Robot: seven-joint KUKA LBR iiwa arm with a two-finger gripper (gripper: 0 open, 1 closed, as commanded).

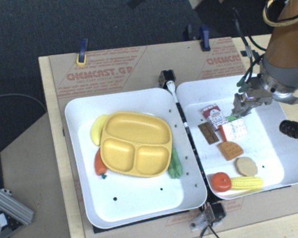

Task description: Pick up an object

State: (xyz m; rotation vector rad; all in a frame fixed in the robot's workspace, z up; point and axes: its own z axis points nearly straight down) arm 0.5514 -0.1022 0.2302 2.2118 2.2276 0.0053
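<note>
End effector [243, 103] low over right bin [292, 170], at 2 o'clock from red-white packet [234, 130]; finger state: cannot tell. Nothing lifted, pick pending

Single camera, fixed above desk [131, 63], looking down at slant. Mid-distance: both white bins fit whole in frame, left bin [82, 151] near centre, right bin [289, 151] toward right side. Far edge of desk lies toward top of picture, near edge toward bottom. Dark floor [43, 20] visible beyond far edge and along left. Arm [286, 43] enters from right, its upper part cut off by frame edge. No second view to compare.
</note>
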